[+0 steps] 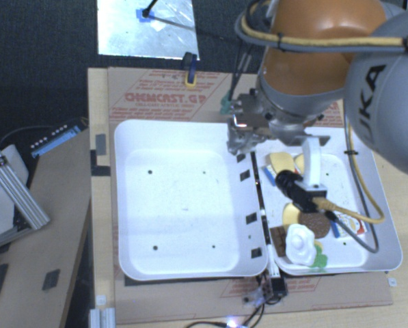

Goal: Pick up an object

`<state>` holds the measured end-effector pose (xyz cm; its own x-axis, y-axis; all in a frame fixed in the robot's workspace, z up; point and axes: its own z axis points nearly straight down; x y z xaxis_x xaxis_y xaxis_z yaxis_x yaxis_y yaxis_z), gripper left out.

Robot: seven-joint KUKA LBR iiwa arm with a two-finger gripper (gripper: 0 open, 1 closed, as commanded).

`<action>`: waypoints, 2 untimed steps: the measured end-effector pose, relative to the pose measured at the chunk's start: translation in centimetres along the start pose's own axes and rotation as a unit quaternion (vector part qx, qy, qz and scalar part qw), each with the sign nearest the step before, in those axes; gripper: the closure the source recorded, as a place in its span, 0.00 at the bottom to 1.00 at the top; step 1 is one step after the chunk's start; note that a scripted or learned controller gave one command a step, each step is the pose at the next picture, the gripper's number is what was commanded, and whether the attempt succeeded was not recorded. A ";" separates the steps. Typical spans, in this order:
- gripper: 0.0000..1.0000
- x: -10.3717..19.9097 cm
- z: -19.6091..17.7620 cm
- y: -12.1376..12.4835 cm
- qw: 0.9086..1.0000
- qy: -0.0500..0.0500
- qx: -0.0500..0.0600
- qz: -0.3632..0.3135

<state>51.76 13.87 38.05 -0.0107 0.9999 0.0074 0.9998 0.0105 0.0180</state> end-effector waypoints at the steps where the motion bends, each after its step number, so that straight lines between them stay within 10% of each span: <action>1: 1.00 3.2 9.4 -3.1 1.000 -0.004 0.012 0.002; 2: 1.00 5.6 2.9 -3.1 1.000 -0.002 0.006 0.002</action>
<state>48.69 19.47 35.13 -0.0073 1.0000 0.0038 1.0000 0.0072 0.0062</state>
